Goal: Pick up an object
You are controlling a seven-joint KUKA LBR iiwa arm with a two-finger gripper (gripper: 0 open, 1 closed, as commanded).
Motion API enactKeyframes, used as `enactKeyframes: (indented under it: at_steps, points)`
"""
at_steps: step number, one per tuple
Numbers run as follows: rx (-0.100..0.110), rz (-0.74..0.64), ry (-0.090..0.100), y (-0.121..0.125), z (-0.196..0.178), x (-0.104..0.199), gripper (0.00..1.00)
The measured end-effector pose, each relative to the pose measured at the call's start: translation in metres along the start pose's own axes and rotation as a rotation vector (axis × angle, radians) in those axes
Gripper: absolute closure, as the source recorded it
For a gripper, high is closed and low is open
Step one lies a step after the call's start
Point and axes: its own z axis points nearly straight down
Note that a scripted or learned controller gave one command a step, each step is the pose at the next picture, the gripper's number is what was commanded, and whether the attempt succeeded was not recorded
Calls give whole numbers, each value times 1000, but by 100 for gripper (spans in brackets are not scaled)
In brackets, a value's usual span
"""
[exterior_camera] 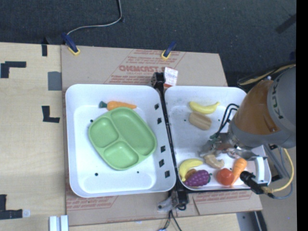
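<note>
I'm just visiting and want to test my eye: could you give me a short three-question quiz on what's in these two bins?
1. True or false: the green tray lies in the left bin.
2. Which lies beside the tray? A carrot B grapes C tomato
3. Fill in: the gripper hangs over the ____ bin.

Key: 1 true; 2 A; 3 right.

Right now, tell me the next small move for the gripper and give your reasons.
Probably a short descent straight down. The gripper sits low in the right bin, just above a tan food piece, with a banana, grapes, tomato and carrot crowded close by. Nothing shows between its fingers, so no object looks picked yet.
</note>
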Motion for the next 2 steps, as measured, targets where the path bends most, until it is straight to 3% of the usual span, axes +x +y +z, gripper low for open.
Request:
enactKeyframes:
  at_steps: [1, 2]
  points:
    - [7, -2, 4, 73, -88, 54, 100]
    - [10, -3, 5, 47, -94, 105, 100]
